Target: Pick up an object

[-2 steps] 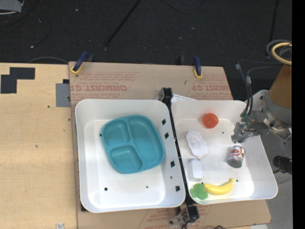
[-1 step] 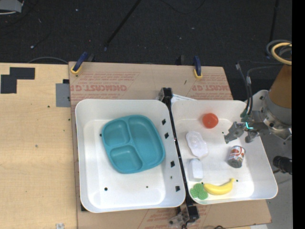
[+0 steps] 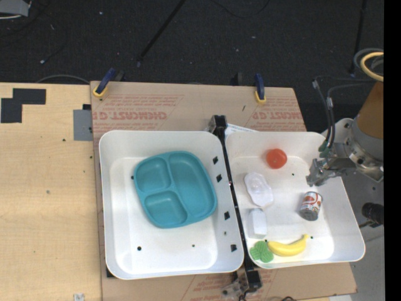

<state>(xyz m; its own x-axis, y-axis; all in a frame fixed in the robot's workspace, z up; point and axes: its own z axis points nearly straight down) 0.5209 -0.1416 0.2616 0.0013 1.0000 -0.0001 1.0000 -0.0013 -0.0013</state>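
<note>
**A thing to be picked from the right bin**

On the counter (image 3: 50, 187), the left bin (image 3: 119, 256) holds a blue tray (image 3: 174, 188) with three parts. Nothing there needs to be lifted.

In the right bin (image 3: 348, 246), a few small things are spread out. Two white things (image 3: 258, 190) lie near the middle wall, one above the other. A green toy (image 3: 262, 251) and a yellow banana (image 3: 289, 246) are touching at the front. A red ball (image 3: 276, 158) sits alone near the back. A small can (image 3: 310, 205) stands near the right side.

The end effector (image 3: 317, 174) hangs just above and beside the can, with nothing seen held. How far open it is cannot be told.

The can looks like the best pick, since it is closest. The end effector should be lined up right over it, then lowered straight down. The can is round, so it could roll away if it is only bumped.
</note>
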